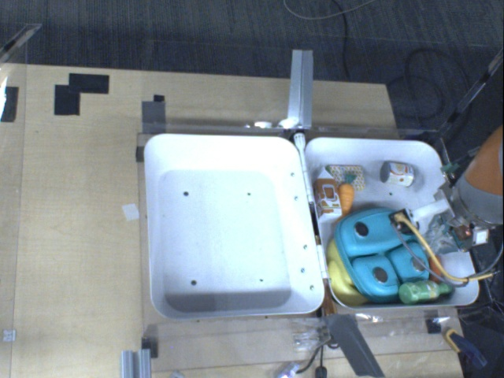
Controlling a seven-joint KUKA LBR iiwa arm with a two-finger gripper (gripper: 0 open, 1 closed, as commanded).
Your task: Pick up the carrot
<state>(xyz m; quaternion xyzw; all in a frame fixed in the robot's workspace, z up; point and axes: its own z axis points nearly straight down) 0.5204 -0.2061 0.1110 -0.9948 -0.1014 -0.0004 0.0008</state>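
One small carrot (346, 195) lies in the right bin (424, 150), toward its upper left, just beside an orange-brown packet (327, 198) and below a speckled flat item (345, 175). Below it sit a blue plastic piece with holes (376, 250), a yellow object (341, 278) and a green bottle (423, 291). The claw (450, 228) is well to the carrot's right, near the bin's right wall; whether it is apart or together cannot be told. The left bin (228, 223) adjoins on the desk (71, 235).

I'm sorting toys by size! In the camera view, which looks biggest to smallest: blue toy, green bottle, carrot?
1. blue toy
2. green bottle
3. carrot

The carrot is partly hidden, so its place is less sure.
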